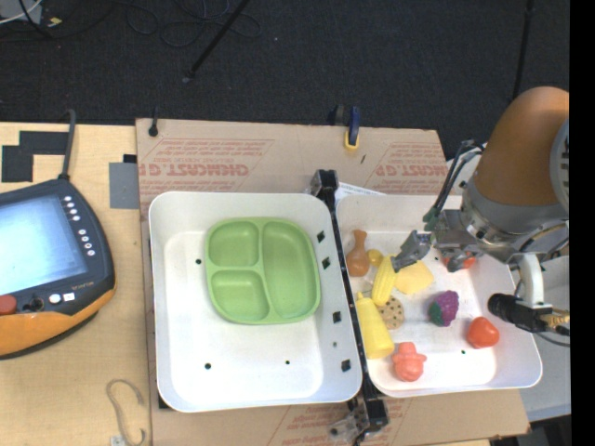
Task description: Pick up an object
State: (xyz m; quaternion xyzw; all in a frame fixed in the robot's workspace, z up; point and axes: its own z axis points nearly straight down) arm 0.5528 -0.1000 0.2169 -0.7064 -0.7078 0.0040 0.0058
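My gripper hangs over the right bin, near its middle, reaching in from the right. Just below its tip lies a pale yellow block; whether they touch is unclear. Around it sit a yellow corn cob, an orange-brown piece, a speckled cookie, a long yellow piece, purple grapes, a red tomato and a pink toy. A small red item peeks out under the wrist.
The left bin holds a green divided plate. A black divider separates the bins. A control pendant lies at the far left of the bench. A clamp sits at the cardboard's back edge.
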